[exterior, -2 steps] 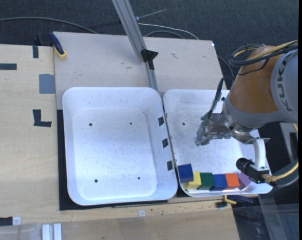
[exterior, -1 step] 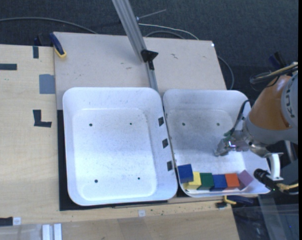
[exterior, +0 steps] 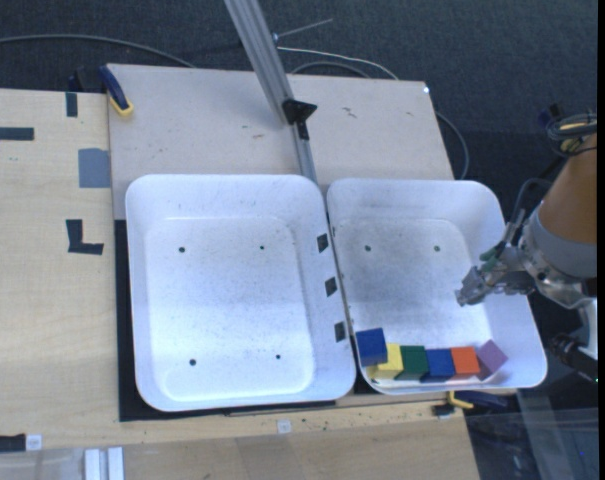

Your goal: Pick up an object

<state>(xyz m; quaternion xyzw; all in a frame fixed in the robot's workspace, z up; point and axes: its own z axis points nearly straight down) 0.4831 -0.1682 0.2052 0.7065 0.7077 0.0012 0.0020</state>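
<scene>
Cannot tell from the small, blurred gripper (exterior: 474, 290) how its tips stand. Yellow block (exterior: 387, 367) at the right bin's (exterior: 422, 190) near edge half hidden under the blue block (exterior: 370, 345).

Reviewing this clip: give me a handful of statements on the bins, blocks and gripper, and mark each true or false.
1. The blocks lie along the near edge of the right bin. True.
2. The gripper hovers over the left bin. False: it is over the right bin, near its right wall.
3. A purple block sits at the right end of the row. True.
4. The gripper holds the orange block. False: that block lies in the row, apart from the gripper.
5. A blue block sits at the row's left end. True.
</scene>
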